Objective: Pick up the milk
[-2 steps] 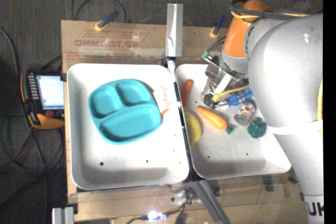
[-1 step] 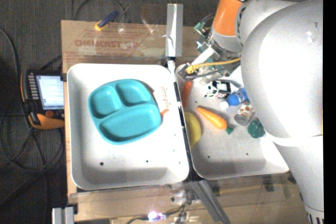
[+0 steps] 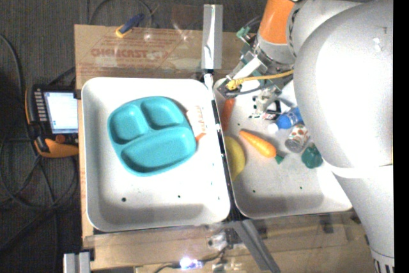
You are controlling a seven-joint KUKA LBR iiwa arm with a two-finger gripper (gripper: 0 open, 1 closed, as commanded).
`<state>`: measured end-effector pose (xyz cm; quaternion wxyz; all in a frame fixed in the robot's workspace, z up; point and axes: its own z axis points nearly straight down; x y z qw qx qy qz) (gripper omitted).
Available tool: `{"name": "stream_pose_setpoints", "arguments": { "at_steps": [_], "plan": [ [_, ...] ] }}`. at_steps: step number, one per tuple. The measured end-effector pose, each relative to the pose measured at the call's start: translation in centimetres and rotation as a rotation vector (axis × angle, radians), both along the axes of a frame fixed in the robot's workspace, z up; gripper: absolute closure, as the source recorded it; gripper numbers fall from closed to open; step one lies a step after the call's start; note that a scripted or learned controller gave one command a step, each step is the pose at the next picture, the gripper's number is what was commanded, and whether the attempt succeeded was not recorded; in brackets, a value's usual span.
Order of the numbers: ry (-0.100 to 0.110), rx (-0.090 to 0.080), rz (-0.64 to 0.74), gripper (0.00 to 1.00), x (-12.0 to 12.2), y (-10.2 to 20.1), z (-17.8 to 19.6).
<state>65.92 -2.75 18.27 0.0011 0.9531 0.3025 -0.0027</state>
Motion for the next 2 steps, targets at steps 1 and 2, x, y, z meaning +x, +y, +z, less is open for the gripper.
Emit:
{"name": "stream_pose_setpoints", "arguments": {
  "at_steps": [1, 2],
  "plan": [
    [0.000, 0.004, 0.150, 0.00, -1.78, -7.73, -8.57],
    [0.000, 0.006, 0.159, 0.00, -0.84, -7.69, -7.90]
  ]
}}
